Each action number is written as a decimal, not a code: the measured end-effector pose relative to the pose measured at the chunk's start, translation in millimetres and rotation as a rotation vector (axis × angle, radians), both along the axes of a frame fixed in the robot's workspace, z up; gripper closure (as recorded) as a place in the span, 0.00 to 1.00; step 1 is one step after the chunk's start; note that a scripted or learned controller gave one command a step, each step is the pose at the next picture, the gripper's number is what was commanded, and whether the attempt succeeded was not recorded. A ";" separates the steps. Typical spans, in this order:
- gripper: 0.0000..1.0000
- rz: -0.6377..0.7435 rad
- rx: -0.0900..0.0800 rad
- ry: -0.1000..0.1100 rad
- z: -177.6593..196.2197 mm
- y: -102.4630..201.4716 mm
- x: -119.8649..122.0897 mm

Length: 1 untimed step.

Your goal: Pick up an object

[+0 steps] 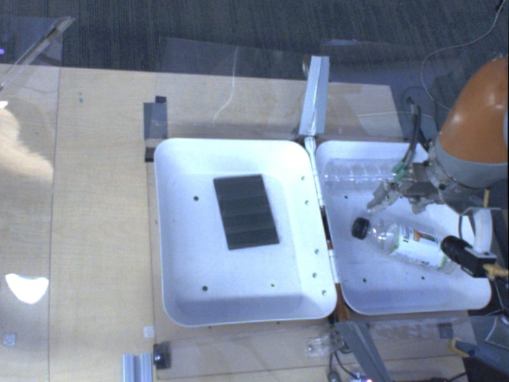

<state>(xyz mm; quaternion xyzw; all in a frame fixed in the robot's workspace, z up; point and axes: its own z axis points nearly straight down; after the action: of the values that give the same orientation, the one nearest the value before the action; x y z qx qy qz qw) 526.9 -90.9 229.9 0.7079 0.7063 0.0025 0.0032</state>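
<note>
Reaching in from three o'clock, the arm [477, 134] is poised over the right bin [350, 289]. The clear bottle [402, 241] lies on its side at five o'clock of the gripper [395, 191], whose finger spread cannot be told. A descent centred across the bottle's body is advised.

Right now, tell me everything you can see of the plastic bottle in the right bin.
The plastic bottle is clear and looks empty, with a black cap at its left end and a white label with some print around its middle. It lies on its side on the floor of the right bin, its length running from the cap at upper left down toward the lower right. Its right end lies beside a dark part of the arm. The tool sits just above it; contact cannot be judged.
</note>
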 end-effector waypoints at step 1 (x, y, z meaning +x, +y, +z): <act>0.00 -0.110 0.001 0.007 -101.1 -50.9 12.4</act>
<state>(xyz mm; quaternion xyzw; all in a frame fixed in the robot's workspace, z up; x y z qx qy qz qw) 539.3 -141.8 128.8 0.7457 0.6663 0.0004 0.0005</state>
